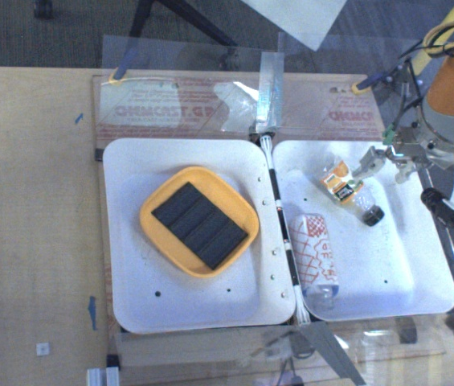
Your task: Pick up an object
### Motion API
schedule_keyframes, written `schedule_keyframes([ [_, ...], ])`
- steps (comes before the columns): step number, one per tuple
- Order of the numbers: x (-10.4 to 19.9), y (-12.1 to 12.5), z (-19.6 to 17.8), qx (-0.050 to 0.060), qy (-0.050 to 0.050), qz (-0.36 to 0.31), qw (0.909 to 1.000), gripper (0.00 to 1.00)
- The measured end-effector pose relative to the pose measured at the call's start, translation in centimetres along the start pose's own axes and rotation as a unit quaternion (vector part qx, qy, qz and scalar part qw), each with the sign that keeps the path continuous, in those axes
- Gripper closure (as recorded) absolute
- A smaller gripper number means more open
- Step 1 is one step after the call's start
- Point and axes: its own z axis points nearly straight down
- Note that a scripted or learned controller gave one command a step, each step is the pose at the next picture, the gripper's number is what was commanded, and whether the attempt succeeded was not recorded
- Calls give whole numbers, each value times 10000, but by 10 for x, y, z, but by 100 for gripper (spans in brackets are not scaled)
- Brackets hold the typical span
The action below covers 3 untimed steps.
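At the right edge of the view, the arm (451, 95) hangs over the far right side of the right bin (419, 288), its orange band above a grey wrist. The end effector (395, 155) sits low above the bin's far right corner; how far it is open cannot be told, and nothing can be seen in its grip. Just left of it, a small bottle (353, 193) with an orange-and-green label and a dark cap lies on the bin floor, tilted toward the near right. A clear bottle (315, 257) with a red-and-white patterned wrap lies lengthwise along the bin's left wall, near the divider. In the left bin (130, 296), an orange tray (198, 219) rests turned at an angle, with a dark ribbed pad (198, 225) inside it. Both bins sit on the wooden worktop (30, 215).
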Motion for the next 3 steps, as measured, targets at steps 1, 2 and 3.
schedule_keyframes([
  [1,28,32,99,-21,-9,-1353,9908,0],
  [2,28,33,89,-36,-14,-1348,9909,100],
  [3,97,57,10,-17,-7,-1795,9838,100],
])
